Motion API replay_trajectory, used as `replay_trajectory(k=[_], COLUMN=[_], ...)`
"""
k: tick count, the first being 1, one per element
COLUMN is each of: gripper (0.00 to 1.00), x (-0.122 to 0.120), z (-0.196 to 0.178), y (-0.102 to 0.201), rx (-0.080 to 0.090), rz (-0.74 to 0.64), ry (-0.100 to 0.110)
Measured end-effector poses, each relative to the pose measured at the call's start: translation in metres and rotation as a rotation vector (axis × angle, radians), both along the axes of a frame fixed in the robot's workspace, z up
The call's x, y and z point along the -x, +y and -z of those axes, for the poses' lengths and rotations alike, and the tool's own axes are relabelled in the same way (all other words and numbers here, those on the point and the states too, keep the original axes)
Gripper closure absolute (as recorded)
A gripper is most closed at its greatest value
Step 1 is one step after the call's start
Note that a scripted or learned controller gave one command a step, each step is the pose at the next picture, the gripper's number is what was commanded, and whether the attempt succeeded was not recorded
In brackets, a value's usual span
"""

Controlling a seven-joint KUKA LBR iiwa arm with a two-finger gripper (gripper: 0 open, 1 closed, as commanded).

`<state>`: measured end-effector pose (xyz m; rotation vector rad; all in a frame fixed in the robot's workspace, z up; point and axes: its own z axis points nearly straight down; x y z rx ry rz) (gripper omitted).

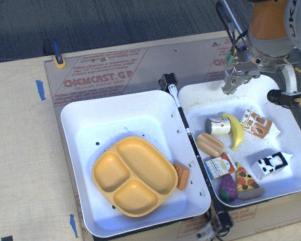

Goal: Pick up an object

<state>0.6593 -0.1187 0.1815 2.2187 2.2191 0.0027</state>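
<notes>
Arm's in from the right, and its jaws (234, 81) hang above the far rim of the right bin (300, 146); spread or pressed together, I can't tell from here. Nothing visible between them. Below in that bin: a banana (235, 129), a hot dog (210, 143), a small can (218, 126), a pizza slice (244, 178). In the left bin (115, 114), a yellow divided plate (134, 175) sits.
</notes>
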Motion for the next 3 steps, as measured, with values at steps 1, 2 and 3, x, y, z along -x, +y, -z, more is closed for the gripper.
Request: replay_trajectory(k=[1,2,3], gripper=[1.0,1.0,1.0], x=[0.063,0.044,0.121], z=[0.015,-0.017,-0.012], y=[0.019,0.09,0.109], rx=[-0.002,-0.002,-0.002], rz=[0.001,-0.002,0.001], ry=[0.005,0.001,0.006])
